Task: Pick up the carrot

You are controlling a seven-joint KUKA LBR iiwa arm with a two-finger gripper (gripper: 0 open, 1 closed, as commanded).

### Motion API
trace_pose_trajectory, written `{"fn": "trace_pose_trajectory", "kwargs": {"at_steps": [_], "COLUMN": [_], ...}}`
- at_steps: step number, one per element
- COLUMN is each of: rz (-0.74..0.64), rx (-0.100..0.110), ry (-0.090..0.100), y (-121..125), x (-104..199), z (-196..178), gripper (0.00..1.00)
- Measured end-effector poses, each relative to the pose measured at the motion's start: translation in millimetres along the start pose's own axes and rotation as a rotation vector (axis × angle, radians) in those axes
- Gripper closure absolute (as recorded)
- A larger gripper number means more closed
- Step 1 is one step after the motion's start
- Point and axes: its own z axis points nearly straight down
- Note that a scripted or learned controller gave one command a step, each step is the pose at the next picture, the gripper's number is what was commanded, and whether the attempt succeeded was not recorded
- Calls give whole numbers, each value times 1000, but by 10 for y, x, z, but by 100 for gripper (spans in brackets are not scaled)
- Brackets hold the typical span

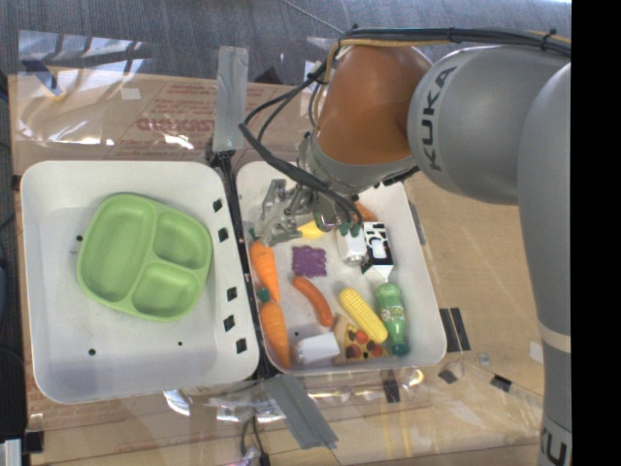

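Looming largest from the right, the grey arm [505, 134] with its orange band [364, 100] covers the far end of the right bin [427, 299], and its bulk runs off the frame's edge. Beneath it the gripper [281, 216] hangs low over the bin's far left part; its metal fingers [274, 202] are a tangle of grey and shadow, so whether they stand apart or together cannot be made out, and nothing is seen between them. Just below the gripper lies the carrot [264, 272], along the bin's left wall, with a second orange carrot-like piece [275, 330] past it toward the near corner. Beside these lie a purple piece [310, 260], a red sausage [312, 300], a corn cob [363, 316], a green bottle [391, 314] and a white block [316, 348]; something yellow under the wrist is mostly hidden. In the left bin [58, 348] sits a green divided plate [146, 255].
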Motion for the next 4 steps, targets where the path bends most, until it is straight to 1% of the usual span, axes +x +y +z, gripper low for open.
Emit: {"fn": "trace_pose_trajectory", "kwargs": {"at_steps": [1,2,3,4], "rz": [-135,-262,-593,-844], "rx": [-1,2,1,0], "ry": [7,0,-1,1], "y": [549,-103,-339,-841], "x": [20,-658,-634,-588], "z": [26,-543,-538,-1009], "gripper": [100,100,100,100]}}
